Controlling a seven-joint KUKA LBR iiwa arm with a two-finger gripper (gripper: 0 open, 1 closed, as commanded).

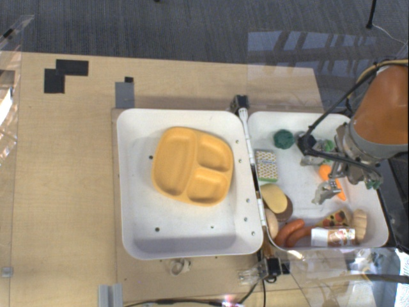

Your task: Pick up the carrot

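Note:
The carrot [326, 170] is an orange piece in the right bin [300, 123], mostly covered by the arm's wrist; a second bit of orange shows at the wrist's lower edge. My gripper [328, 191] hangs low over the middle right of that bin, directly at the carrot. The grey wrist and its orange band [383, 104] reach in from the right and hide most of the carrot. Whether the carrot is in the gripper's hold is not visible.
A yellow divided plate [192, 165] lies in the left bin [134, 235]. The right bin also holds a green toy [284, 138], a patterned packet [266, 165], a tan bun [276, 199], a red sausage [291, 232], a small bottle [333, 236] and a bread piece [360, 225].

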